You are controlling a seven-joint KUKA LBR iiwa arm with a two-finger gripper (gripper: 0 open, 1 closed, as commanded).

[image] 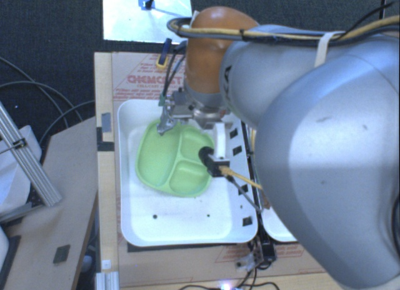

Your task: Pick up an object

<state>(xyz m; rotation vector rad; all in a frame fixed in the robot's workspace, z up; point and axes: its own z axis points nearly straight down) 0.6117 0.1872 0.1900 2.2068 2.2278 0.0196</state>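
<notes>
- Presently, the green divided plate (164, 165) lies inside the left white bin (181, 231), in the bin's upper half.
- The gripper (166, 122) stands low over the bin's upper part, at the plate's far rim.
- Gripper state: cannot tell whether released or clenched.
- The grey arm (312, 126) crosses above the bin's right wall.
</notes>
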